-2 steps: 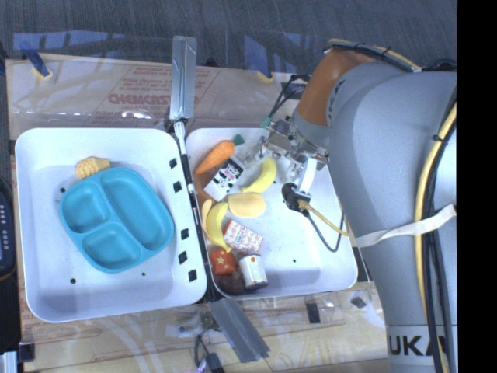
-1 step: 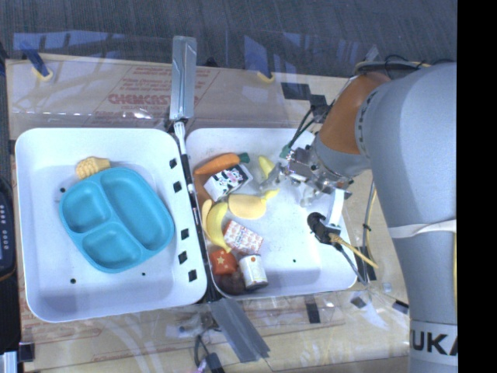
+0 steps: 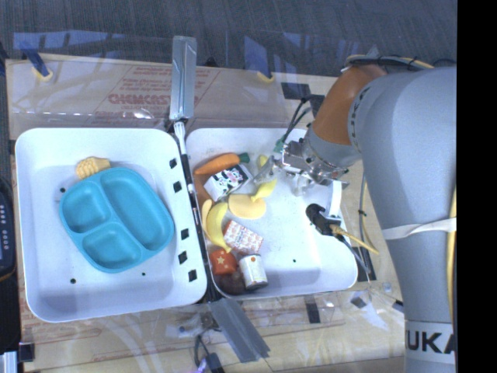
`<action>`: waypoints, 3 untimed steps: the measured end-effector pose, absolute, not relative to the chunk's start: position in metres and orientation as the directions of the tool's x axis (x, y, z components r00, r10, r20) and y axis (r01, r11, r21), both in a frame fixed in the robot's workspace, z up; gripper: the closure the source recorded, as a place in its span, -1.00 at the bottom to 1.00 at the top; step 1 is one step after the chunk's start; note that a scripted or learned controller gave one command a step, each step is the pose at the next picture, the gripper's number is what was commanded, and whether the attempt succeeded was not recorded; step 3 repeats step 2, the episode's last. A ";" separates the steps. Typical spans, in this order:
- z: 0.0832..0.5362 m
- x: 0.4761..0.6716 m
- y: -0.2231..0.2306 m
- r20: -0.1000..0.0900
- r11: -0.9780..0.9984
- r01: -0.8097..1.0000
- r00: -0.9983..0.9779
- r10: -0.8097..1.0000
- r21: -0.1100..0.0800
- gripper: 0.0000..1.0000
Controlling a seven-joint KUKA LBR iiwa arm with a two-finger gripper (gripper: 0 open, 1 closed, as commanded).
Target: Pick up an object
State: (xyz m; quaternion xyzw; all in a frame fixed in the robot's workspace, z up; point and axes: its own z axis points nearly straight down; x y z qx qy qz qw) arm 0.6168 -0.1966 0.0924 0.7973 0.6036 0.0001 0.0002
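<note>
Robotics lab: KUKA arm (image 3: 404,169) over taped bench (image 3: 101,84) with white bins (image 3: 31,208).

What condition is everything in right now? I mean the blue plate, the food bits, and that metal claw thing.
Blue divided plate: lying flat in the left bin, compartments bare.
Corn piece: beside the plate's upper edge.
Carrot: lying in the right bin.
Banana: lying in the pile, untouched.
Small can: tipped, near the bin's front edge.
Gripper: low over the right bin; grip cannot be told.

Glossy blue plastic plate (image 3: 116,216)
</note>
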 end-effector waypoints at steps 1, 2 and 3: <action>0.103 0.618 -0.195 0.000 -0.266 0.964 0.266 0.964 0.001 1.00; 0.196 0.631 -0.114 0.002 -0.146 0.989 0.146 0.989 0.006 1.00; 0.196 0.631 -0.114 0.002 -0.146 0.989 0.146 0.989 0.006 1.00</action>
